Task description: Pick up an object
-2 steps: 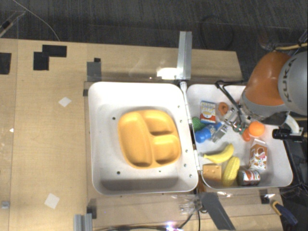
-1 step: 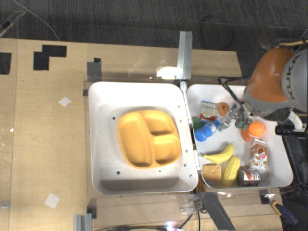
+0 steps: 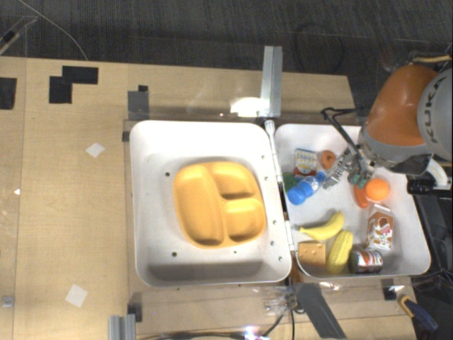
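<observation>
Gripper (image 3: 352, 167) hung over the far middle of the right bin (image 3: 422, 261), reaching in from the right beneath the arm's orange band (image 3: 400, 105). Whether its fingers were spread or closed could not be told, and nothing showed between them. Just right of it lay an orange ball (image 3: 378, 188), close to touching, with a small orange piece (image 3: 362, 198) beside that. Left of it sat a blue bottle (image 3: 304, 189), and farther back a small packet (image 3: 306, 161) and a brown ring (image 3: 327, 159). Nearer in the same bin lay a banana (image 3: 324, 226), with a corn cob (image 3: 340, 251) just near of it and a tan block (image 3: 312, 252) to the cob's left. A printed carton (image 3: 381, 231) stood to the right, and a can (image 3: 365, 261) lay on its side at the near edge. In the left bin (image 3: 148, 190) a yellow divided tray (image 3: 218, 202) sat alone, well apart from the gripper.
</observation>
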Motion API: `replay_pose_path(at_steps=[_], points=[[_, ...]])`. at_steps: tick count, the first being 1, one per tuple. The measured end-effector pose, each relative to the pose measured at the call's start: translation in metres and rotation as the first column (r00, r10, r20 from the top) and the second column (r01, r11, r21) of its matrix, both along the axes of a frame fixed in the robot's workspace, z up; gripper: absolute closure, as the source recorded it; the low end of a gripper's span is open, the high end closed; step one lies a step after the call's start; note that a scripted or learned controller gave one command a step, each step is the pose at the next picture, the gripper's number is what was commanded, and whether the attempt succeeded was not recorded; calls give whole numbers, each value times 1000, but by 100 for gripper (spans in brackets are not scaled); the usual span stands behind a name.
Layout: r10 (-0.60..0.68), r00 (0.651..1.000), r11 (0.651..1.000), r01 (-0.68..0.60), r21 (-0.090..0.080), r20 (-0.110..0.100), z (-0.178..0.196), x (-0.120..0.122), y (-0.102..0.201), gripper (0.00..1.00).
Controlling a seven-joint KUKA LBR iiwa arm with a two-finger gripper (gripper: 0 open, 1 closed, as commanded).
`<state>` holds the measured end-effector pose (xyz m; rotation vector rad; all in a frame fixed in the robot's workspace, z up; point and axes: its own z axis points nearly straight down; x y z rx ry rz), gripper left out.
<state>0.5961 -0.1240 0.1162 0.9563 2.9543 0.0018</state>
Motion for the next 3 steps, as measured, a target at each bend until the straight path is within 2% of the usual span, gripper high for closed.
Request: replay_pose_path(at_steps=[1,2,3], points=[[-147,989,989,147,9,-26,41,-60,-39,100],[-145,989,989,145,10,-28,40,-60,-38,0],[-224,974,975,224,9,-21,-27,14,-80,0]])
